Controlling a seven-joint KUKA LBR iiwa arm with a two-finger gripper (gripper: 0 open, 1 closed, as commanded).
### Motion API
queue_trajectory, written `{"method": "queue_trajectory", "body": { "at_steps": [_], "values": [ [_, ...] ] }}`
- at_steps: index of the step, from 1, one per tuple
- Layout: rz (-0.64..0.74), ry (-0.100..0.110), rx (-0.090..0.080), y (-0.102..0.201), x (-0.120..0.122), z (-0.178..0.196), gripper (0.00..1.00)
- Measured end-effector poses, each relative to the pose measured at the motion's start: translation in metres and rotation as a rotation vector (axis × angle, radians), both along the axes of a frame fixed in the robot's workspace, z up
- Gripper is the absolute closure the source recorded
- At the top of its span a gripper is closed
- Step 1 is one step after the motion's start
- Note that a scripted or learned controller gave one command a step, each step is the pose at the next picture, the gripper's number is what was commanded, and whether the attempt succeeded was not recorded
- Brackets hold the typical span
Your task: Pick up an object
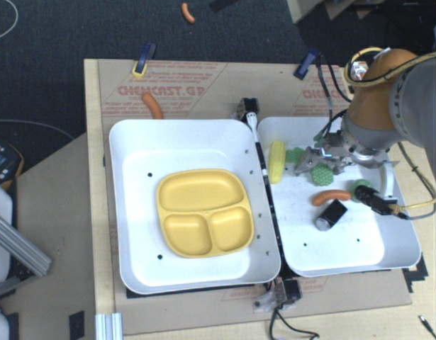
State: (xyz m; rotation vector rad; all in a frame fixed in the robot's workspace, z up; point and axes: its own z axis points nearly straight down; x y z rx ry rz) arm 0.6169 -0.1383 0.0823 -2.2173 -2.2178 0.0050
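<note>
Two bins on the surface; gripper low in the right bin at twelve o'clock, over green pieces — grip state unreadable.

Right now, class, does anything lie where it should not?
Yes. One orange sausage lies on the cardboard behind the left bin, and another on the dark floor beyond the bench, both outside the bins.

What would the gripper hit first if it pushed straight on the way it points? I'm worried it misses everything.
The gripper points leftward and down into the right bin. Likely first: the green toy beneath it, then the yellow corn. Depth is unclear.
</note>
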Motion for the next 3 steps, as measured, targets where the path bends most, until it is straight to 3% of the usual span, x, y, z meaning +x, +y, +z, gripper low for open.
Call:
{"method": "queue_trajectory", "body": {
  "at_steps": [1, 3],
  "values": [
    [-0.001, -0.007, -0.002, -0.001, 0.002, 0.014, 1.0],
    [0.002, -0.015, -0.004, 0.007, 0.012, 0.129, 1.0]
  ]
}}
